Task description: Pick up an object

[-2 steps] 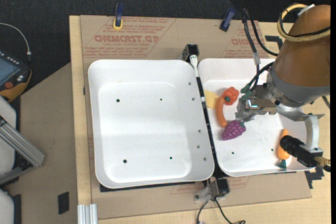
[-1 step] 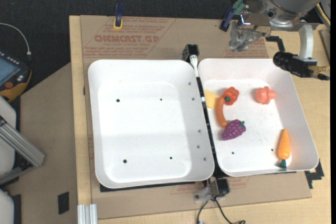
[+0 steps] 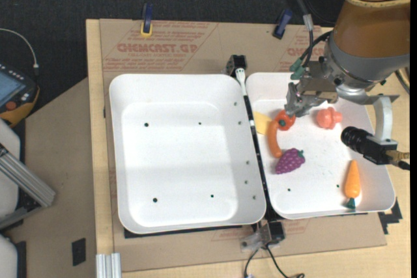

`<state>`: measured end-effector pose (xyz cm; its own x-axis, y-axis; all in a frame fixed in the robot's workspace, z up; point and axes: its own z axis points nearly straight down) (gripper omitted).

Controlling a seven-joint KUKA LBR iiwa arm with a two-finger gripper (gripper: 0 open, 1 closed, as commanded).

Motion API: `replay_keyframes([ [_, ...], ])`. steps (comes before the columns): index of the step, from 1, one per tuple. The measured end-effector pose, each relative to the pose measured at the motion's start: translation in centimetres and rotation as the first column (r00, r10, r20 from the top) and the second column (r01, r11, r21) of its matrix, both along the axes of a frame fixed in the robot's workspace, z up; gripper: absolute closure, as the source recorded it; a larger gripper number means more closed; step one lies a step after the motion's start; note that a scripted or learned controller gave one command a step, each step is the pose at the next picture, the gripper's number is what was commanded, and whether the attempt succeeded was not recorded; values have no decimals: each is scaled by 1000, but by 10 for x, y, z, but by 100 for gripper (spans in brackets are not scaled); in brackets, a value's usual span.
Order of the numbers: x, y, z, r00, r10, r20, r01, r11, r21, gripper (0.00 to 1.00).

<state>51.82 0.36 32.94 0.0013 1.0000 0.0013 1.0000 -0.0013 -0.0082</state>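
Two white bins sit side by side on the tabletop (image 3: pixel 98 140); the left bin (image 3: pixel 130 94) holds nothing visible, the right bin (image 3: pixel 384 195) a scatter of toy food. The grey-and-orange arm (image 3: pixel 371 16) reaches in from the right, its pincer (image 3: pixel 294 107) poised low over a small red tomato (image 3: pixel 285 120) near the right bin's inner wall. Whether the pincer is apart or together cannot be told from here. The tomato lies directly beneath the tip, just touching the upper end of an orange sausage (image 3: pixel 273 140) whose long axis runs down toward a purple grape bunch (image 3: pixel 290 161). A pink piece (image 3: pixel 328 117) and a carrot (image 3: pixel 352 180) lie well apart to the right.
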Motion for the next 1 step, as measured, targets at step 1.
replay_keyframes([
  [1, 3, 89, 73, 1000, 11, 18, -11, 1000, 2, 100],
])
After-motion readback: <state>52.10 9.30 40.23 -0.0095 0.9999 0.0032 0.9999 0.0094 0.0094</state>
